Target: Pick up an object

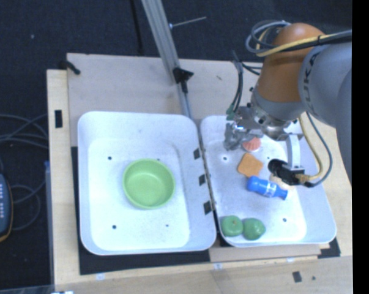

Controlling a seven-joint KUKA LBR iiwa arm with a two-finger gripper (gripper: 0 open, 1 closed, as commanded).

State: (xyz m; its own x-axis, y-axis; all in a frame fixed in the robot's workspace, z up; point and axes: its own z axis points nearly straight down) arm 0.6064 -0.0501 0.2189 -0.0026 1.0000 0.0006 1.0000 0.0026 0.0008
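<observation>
Two shallow white bins sit side by side on a pale wooden bench, their inner rims nearly touching. The left bin (95, 225) has wide bare floor on every side of a lime-green bowl (149, 183), which stands upright near its middle. The right bin (316, 225) is more crowded. An orange block (250, 165) lies near its centre, a blue bottle with a white cap (267, 187) lies on its side just below the block, and two green rounded pieces (243, 227) (possibly toy fruit) rest together against the near rim. A small red-and-white object (253, 144) lies at the far end, just beside the gripper (234, 136).

The grey arm with its orange band reaches in from the right and hangs over the far part of the right bin. Whether the metal gripper is open or closed cannot be told, and nothing can be seen held in it. A slanted metal pole rises behind the bins, and the floor is dark carpet.
</observation>
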